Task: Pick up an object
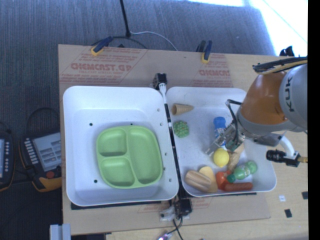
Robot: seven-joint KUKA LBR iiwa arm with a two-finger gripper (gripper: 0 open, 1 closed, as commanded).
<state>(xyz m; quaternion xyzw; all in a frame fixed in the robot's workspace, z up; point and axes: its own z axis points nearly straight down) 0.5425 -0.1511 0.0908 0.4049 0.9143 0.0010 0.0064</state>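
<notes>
My gripper [224,142] is low in the right bin [200,100], reaching in from the right under the orange-banded wrist [265,104]. It hovers just above a yellow lemon-like ball [221,157] and just below a blue object [219,123]. A tan piece [235,154] lies against the gripper's right side. Nothing can be seen held. Along the bin's front lie a brown bun [199,180], a red item [221,178], a green bottle-like toy [244,170] and a red sausage [239,186]. A green bumpy ball [181,129] and a tan cone [182,109] lie at the bin's left.
The left bin [80,109] holds a green divided plate [130,156]. A ridge [169,134] where the bin rims meet separates the two. Clamps [205,51] and a cable sit on the cardboard behind the bins. A control pendant [42,154] lies off the bench to the left.
</notes>
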